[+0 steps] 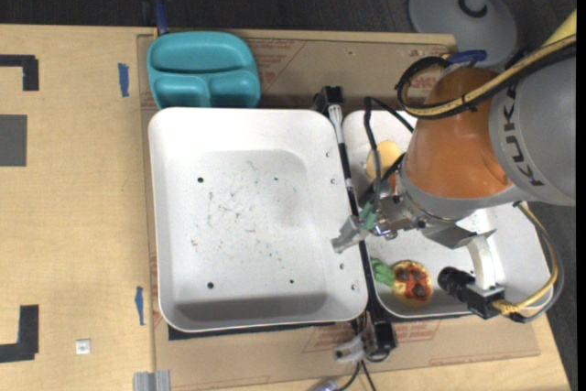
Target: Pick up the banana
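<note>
A pale yellow piece of the banana (385, 157) shows in the right bin (526, 238), near its far left corner, with the rest hidden under the orange band of my arm. My gripper (355, 232) hangs low over the rim between the two bins, in front of and slightly left of the banana. I see nothing held in it.
A small red, yellow and green object (410, 279) lies in the right bin's near left corner, just right of the gripper. The left bin (183, 288) is white with scuff marks. A teal divided tray (203, 69) stands behind the left bin.
</note>
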You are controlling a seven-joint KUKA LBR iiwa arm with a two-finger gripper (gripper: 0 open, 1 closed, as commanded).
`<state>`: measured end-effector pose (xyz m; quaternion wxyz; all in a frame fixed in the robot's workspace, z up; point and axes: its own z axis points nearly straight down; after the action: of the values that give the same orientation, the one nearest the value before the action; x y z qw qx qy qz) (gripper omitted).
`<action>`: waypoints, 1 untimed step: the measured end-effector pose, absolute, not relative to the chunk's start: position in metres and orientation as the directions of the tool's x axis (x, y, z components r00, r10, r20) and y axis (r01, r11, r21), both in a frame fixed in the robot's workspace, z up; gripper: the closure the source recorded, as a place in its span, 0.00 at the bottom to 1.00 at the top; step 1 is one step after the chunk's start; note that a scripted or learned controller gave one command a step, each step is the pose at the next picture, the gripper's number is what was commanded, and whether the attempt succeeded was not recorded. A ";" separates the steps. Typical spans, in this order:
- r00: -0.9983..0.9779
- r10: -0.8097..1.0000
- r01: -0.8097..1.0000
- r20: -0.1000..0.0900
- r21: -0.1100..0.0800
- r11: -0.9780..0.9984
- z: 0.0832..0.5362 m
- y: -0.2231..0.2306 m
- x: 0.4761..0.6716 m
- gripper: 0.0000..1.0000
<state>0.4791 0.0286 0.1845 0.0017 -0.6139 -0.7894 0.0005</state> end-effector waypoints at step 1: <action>-0.239 0.971 0.971 -0.004 0.015 0.240 0.128 0.069 0.484 0.00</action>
<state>0.4837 0.0689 0.1284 -0.0064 -0.6166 -0.7872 -0.0045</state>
